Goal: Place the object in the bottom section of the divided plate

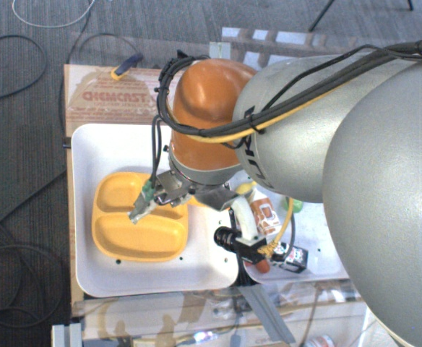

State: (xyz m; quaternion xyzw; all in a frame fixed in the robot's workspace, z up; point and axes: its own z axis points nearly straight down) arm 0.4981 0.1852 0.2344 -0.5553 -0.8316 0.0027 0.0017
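Observation:
A yellow divided plate [117, 237] lies in the left white bin [88, 273]. Its large bottom section faces the near edge and smaller sections sit behind it. My gripper [140, 210] hangs low over the plate, at the ridge between the upper sections and the bottom section, toward the plate's right half. A small green bit [148, 191] shows at the gripper; whether it is a held object I cannot tell. The orange wrist band and grey arm hide the plate's upper right corner.
The right bin [326, 266] holds a small bottle with an orange label [263, 215], a red piece [261, 266], a black-and-white item [295, 257] and a yellow-green thing [295, 207]. A cardboard sheet [110, 96] lies behind the left bin.

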